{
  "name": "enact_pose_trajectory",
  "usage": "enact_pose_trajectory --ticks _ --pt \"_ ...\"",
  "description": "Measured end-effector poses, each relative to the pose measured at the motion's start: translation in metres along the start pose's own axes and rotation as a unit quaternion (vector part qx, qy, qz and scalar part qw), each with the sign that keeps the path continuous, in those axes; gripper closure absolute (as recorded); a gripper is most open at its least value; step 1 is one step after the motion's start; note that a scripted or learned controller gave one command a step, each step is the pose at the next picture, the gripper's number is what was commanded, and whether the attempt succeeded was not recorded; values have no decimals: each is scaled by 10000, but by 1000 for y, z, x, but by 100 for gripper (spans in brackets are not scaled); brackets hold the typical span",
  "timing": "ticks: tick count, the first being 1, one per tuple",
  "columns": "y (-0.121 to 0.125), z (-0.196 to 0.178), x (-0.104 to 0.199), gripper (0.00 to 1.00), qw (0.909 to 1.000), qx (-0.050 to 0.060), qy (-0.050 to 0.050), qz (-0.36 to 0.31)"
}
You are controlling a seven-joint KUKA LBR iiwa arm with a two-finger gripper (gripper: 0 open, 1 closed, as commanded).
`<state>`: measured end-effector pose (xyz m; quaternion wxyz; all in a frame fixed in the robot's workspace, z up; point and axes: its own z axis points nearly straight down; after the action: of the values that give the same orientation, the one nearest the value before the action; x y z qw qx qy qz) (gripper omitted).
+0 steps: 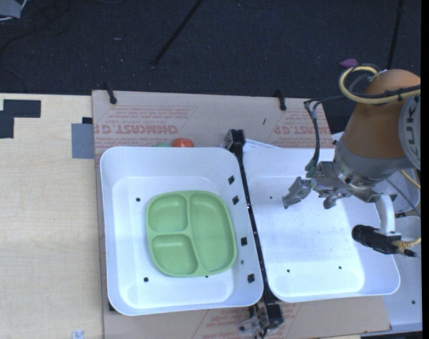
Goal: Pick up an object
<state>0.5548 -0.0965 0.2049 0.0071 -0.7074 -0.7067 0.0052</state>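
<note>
My pincer [312, 192] hangs over the right bin [320, 274], near its far edge, fingers apart, nothing between them. Green divided plate [191, 232] lies flat mid left bin [123, 189]. Small orange-red thing [182, 143] sits on the bench just behind the left bin's far rim

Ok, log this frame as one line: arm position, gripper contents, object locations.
arm: over right bin | gripper: open, nothing between fingers | green divided plate: flat in left bin | status: not yet picked
</note>
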Motion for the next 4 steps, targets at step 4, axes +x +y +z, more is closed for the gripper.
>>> enact_pose_trajectory --ticks 4 --pt "2 119 6 0 10000 -62 -8 0"
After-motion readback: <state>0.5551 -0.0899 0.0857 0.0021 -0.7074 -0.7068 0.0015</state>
